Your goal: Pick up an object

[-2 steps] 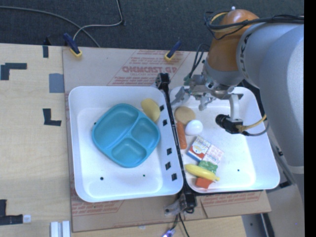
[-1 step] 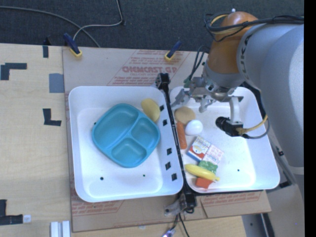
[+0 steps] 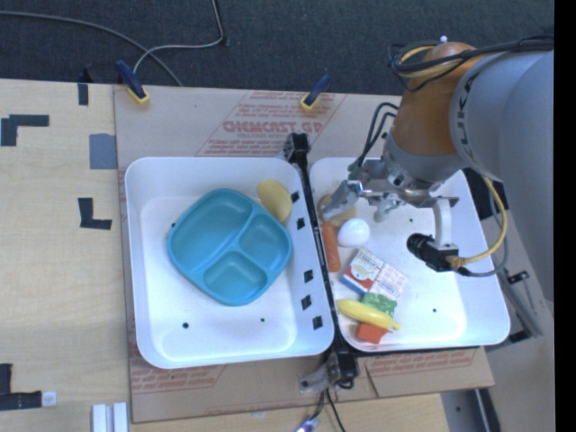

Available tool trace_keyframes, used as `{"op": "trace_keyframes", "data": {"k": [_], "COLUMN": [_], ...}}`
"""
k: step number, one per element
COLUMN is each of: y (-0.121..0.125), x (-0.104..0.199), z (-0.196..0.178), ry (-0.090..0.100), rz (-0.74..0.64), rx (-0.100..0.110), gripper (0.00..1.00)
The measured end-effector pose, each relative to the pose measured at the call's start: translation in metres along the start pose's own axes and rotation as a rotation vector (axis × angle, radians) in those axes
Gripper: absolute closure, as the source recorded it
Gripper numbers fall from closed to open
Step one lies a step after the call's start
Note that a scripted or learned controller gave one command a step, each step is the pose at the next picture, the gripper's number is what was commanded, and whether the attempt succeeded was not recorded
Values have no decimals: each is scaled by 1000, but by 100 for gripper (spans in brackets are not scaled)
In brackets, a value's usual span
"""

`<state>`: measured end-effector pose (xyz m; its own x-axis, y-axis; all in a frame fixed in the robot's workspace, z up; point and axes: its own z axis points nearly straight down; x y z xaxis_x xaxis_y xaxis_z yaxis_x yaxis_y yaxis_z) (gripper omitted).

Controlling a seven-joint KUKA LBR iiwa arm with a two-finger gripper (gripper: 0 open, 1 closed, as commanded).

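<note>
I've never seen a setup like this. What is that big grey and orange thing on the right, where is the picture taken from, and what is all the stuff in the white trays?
That is a robot arm, grey with an orange band, reaching in from the right. At its tip is a gripper with two fingers, its "hand". The single camera is fixed above the bench and looks down at a slant.

Two shallow white bins sit side by side. The left bin holds a blue divided plate and a yellow lemon-like toy. The right bin holds a white ball, an orange carrot-like piece, a small printed box, a yellow banana-like toy and a red piece.

The gripper hangs low over the right bin, just above the ball. I see nothing between its fingers, and I can't tell how they stand.
</note>
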<state>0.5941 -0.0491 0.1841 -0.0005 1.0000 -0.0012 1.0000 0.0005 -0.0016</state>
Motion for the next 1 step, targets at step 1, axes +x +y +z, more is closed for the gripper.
{"op": "trace_keyframes", "data": {"k": [1], "y": [0], "x": [30], "z": [0], "ry": [2], "rz": [-2], "rx": [0], "gripper": [0]}}
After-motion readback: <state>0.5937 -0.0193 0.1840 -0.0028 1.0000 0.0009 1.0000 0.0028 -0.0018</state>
